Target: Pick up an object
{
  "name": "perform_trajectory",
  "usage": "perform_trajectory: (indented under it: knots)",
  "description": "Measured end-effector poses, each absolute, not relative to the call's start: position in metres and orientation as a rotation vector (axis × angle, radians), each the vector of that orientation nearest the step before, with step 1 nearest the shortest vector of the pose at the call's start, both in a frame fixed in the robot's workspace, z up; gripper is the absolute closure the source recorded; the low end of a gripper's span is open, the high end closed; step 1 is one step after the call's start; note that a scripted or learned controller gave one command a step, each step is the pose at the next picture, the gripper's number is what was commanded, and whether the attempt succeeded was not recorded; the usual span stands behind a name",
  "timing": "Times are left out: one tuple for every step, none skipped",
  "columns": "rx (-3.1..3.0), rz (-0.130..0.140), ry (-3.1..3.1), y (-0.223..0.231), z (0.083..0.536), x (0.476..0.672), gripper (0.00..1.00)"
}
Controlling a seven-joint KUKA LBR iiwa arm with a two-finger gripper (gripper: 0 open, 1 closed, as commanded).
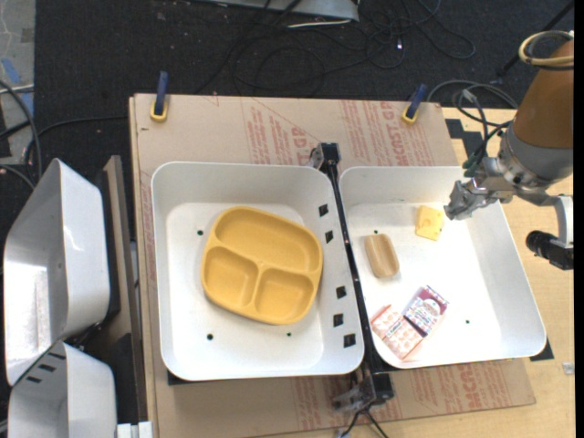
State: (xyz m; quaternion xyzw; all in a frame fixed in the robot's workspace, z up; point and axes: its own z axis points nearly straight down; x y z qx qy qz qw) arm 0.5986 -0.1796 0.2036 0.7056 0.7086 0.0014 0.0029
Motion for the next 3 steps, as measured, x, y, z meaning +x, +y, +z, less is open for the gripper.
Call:
perform_trajectory:
  knots:
    - [2.214, 0.003, 2.224, -0.180, 0.223, 0.600, 1.00]
    - [2.214, 0.001, 2.231, -0.127, 0.227, 0.587, 1.00]
    - [2.214, -0.001, 2.232, -0.082, 0.224, 0.582, 1.00]
